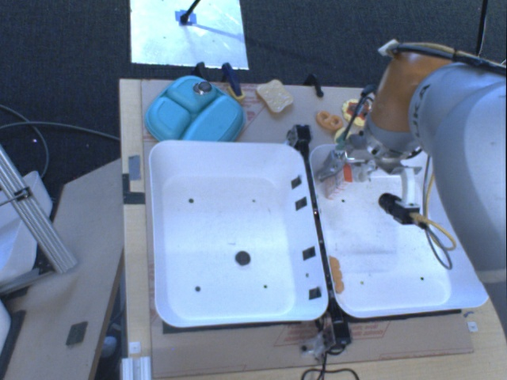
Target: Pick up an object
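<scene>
My gripper (339, 167) is low over the far left corner of the right bin (396, 291), below the arm's orange band. Something small and reddish-orange (348, 174) sits right at the gripper; whether it is held I cannot tell. By the left wall of the right bin, toward the front, lies a small orange object (336, 274). A small dark round object (242, 257) rests on the floor of the left bin (182, 212).
Behind the bins on the bench lie a blue lidded dish (194, 111), a toast-like slice (274, 96), an orange pretzel shape (329, 120) and a yellow item (353, 108). A black divider with clips (310, 212) runs between the bins. A cable (432, 232) loops off the wrist.
</scene>
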{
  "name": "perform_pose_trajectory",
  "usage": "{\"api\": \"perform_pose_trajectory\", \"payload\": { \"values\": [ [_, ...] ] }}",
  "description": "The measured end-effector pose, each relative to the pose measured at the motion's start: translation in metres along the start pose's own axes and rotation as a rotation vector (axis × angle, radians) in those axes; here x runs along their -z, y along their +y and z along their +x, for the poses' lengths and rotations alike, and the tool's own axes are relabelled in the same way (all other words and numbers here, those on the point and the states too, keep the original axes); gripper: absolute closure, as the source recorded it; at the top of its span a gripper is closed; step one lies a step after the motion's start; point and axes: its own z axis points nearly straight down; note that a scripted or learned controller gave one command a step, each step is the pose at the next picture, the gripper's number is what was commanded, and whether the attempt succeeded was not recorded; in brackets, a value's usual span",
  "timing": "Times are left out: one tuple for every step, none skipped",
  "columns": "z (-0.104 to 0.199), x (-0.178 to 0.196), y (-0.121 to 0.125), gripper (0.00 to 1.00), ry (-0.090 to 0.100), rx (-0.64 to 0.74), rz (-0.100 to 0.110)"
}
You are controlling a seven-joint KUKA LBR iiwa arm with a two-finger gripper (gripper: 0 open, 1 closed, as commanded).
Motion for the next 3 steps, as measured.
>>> {"api": "perform_pose_trajectory", "payload": {
  "values": [
    [0.069,0.100,0.001,0.00,0.004,0.002,-0.001],
    [0.032,0.095,-0.036,0.00,0.000,-0.009,0.011],
    [0.038,0.095,0.000,0.00,0.001,-0.002,0.006]
  ]
}}
